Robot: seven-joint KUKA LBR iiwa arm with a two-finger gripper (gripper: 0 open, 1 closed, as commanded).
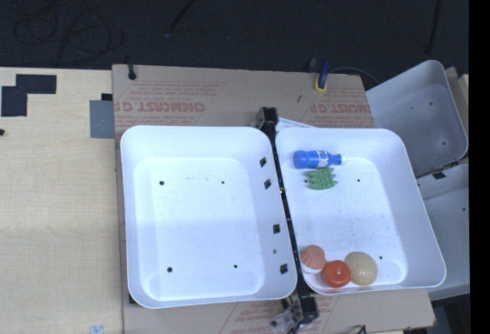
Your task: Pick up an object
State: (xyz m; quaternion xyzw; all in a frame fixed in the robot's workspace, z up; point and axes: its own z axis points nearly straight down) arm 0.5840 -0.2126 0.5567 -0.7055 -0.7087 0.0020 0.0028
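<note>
The right bin (406,194) holds a blue bottle (316,159) lying on its side near the far wall, cap pointing right. Just below it lies a small green leafy piece (322,179). At the bin's near edge three round things sit close together: a pale pink one (312,257), a red tomato-like one (336,273) and a tan one (361,267).
The left bin (138,217) sits beside the right one, with a black divider strip (277,202) between them. Both rest on a cardboard sheet (199,99) on a wooden bench. A tilted white panel (421,114) stands at the right. A blue-and-yellow clamp (322,73) sits at the cardboard's far edge.
</note>
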